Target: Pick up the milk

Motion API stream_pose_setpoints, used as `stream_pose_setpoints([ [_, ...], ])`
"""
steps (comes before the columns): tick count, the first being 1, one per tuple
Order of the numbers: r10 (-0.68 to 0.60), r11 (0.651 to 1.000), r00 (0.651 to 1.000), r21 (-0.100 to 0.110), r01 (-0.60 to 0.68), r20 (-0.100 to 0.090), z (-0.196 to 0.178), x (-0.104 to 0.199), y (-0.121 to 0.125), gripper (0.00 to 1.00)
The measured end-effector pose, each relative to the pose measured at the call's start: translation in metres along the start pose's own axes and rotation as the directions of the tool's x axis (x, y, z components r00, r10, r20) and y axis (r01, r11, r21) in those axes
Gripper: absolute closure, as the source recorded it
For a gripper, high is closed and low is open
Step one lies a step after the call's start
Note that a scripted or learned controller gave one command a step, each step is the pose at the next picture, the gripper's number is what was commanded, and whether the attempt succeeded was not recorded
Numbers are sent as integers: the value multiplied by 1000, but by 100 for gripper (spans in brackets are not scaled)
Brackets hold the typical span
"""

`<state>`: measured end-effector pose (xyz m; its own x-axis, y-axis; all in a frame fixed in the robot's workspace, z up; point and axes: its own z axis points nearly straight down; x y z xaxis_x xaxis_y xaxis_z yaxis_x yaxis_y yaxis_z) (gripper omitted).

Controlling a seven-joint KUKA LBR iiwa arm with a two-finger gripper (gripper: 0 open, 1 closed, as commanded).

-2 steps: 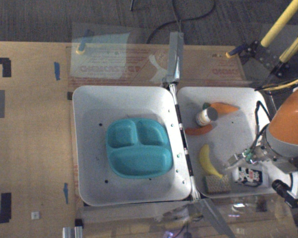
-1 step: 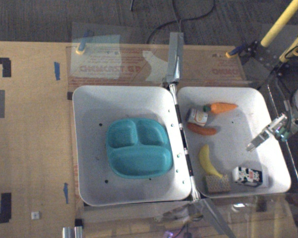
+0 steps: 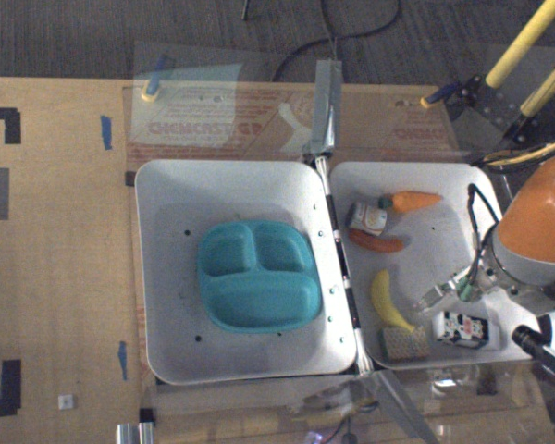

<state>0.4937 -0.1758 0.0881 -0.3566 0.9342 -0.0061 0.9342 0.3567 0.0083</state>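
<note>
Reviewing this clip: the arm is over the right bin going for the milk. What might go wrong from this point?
1. The pincer sits just above the milk carton, which lies flat near the bin's front wall; a slightly off descent could nudge it instead of grasping it.
2. The sponge and banana lie close by, so either might get bumped or caught.

A robotics lab: taped bench, twin white bins, floor cables.
</note>
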Motion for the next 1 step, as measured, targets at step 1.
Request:
stream_pose_setpoints([
  [1, 206, 979, 979, 2, -206, 1, 1, -14, 28, 0],
])
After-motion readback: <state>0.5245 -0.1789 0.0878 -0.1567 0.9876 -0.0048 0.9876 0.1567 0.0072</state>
